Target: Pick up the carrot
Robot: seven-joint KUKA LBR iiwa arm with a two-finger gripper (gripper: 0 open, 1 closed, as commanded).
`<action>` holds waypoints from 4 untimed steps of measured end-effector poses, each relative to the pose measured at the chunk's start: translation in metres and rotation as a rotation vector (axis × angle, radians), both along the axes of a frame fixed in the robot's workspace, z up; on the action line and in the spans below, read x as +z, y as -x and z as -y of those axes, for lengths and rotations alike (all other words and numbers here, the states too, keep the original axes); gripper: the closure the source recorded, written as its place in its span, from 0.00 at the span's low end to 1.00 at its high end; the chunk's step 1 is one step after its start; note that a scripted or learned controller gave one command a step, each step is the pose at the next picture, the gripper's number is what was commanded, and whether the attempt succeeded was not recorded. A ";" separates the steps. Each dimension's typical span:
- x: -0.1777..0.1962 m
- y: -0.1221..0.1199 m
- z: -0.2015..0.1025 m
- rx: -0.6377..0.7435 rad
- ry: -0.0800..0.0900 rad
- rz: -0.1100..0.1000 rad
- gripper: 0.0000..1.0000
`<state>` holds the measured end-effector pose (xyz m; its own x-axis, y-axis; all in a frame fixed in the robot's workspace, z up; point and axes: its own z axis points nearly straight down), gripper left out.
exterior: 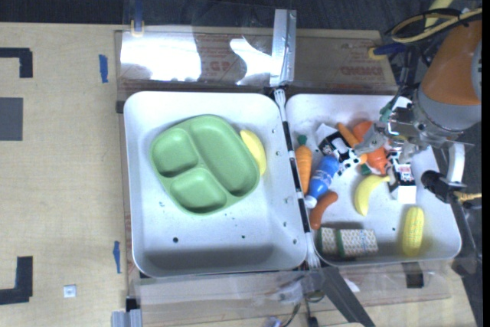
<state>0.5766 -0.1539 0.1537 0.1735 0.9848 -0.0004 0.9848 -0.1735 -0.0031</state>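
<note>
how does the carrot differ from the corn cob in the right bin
The carrot is orange with a green top; the corn cob is yellow all over. The carrot lies against the right bin's left wall beside a blue bottle; the corn cob lies near the right wall, apart from the pile. The carrot tapers; the corn cob stays blunt. Both lie roughly lengthwise, up and down the view.

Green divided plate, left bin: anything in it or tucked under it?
The green divided plate has nothing in its three compartments. A yellow piece pokes out from beneath its right rim, against the left bin floor. How far it runs under the plate is hidden.
</note>
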 end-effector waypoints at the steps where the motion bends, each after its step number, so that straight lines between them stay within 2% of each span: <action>1: -0.028 0.016 0.007 -0.034 -0.001 0.004 0.00; 2: -0.046 -0.030 0.022 -0.111 0.008 0.040 0.00; 3: -0.047 -0.020 0.042 0.248 0.006 0.042 0.00; 4: -0.029 0.000 0.010 0.238 0.001 0.007 0.00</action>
